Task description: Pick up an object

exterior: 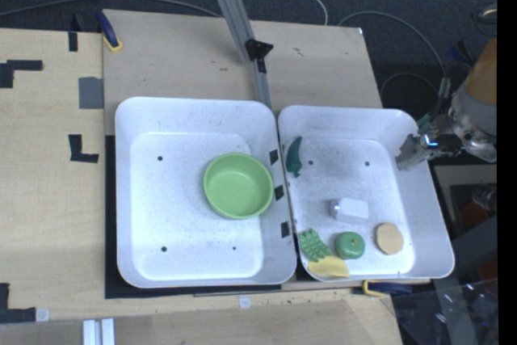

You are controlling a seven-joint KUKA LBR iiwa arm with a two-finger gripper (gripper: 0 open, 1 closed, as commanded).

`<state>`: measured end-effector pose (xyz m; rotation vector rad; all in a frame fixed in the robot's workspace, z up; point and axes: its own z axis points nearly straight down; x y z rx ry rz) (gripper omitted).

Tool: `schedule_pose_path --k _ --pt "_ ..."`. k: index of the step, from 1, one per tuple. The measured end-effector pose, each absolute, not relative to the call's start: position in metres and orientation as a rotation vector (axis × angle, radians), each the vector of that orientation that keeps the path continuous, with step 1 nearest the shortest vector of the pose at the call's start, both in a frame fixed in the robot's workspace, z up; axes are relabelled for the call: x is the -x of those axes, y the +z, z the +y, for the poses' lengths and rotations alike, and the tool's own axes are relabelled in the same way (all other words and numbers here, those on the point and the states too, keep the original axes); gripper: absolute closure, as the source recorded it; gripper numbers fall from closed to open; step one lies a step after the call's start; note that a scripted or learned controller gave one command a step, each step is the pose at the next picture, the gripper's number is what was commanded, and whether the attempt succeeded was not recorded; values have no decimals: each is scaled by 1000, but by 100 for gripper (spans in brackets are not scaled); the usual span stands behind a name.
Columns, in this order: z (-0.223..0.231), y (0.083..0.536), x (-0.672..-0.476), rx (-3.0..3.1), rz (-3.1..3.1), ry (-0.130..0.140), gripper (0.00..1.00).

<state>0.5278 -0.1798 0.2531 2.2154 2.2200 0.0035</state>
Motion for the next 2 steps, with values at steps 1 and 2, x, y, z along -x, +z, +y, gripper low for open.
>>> schedule_pose_path --k 1,2 --pt "-180 283 -529 -2218 2222 1 100" --pt "-137 277 -539 -2217 2228 0 100"
